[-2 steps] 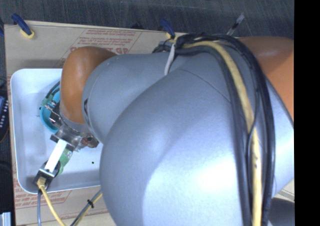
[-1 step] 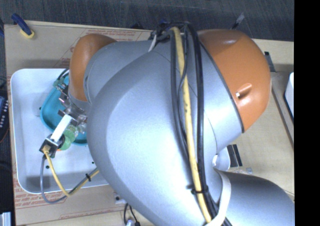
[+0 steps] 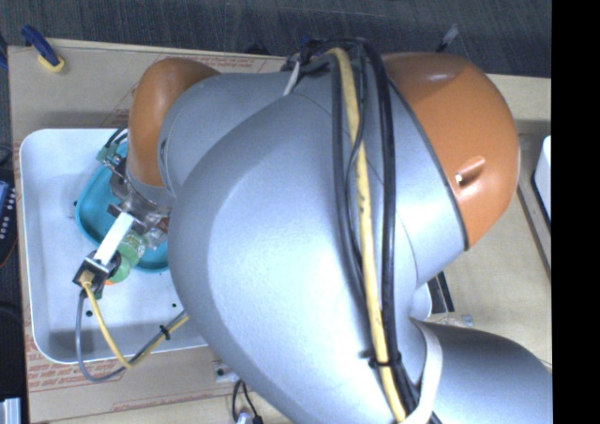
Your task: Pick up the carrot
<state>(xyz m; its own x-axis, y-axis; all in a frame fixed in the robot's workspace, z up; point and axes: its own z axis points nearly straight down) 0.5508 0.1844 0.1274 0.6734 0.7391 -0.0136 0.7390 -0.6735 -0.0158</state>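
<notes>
My grey arm with its orange band fills most of the camera view and reaches down into the left white bin (image 3: 42, 225). The gripper (image 3: 141, 211) sits low over a blue bowl-like thing (image 3: 94, 202) at the bin's middle, and the wrist covers most of it. A green piece (image 3: 131, 249) shows just below the wrist. Beside it a small orange sliver (image 3: 111, 280) peeks out, possibly the carrot; the rest of it is hidden.
The arm hides the left bin's right half. A strip of the right bin (image 3: 544, 178) shows at the far right. A blue and yellow clamp (image 3: 42, 47) sits on the bench's back left corner.
</notes>
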